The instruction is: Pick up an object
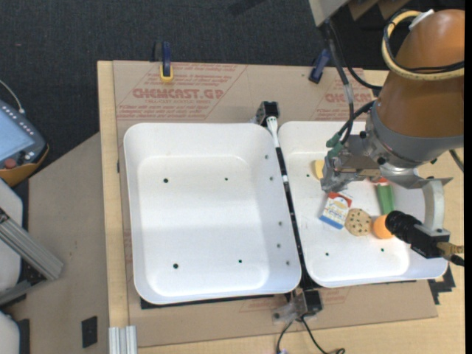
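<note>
Brown board worktop (pixel 184 91) carried two shallow white bins side by side. Left bin (pixel 199 220): white floor with a few dark dots. Right bin (pixel 354 268): all the loose items, bunched near its middle. Grey arm (pixel 428 72) with an orange band extended in from the right and hung over the right bin, wrist low above the cluster. Jaws pointed down over the bin's upper left part. Could not tell whether they were open or closed, and nothing was seen held in them.

Likeliest target: small blue-and-white box (pixel 334 211) with a red patch, lying tilted on the bin floor just below the jaws and apart from the left wall. Judged light and made of thin card, so apt to crush or skid if pinched hard. Best taken across its narrow width, squarely from above.

Around it, in falling size:
- Green stick-like item (pixel 384 195) to the right, partly under the wrist.
- Tan dotted block (pixel 358 222), like a die, touching or nearly touching the box's right corner.
- Orange ball (pixel 380 227) just beside the block, likely to roll if nudged.
- Small yellow piece (pixel 317 169) up and left, partly hidden by the jaws.

Main obstruction judged to be the tan block, since a grip on the box's right edge could catch it. Bin floor to the left of the box was bare.
</note>
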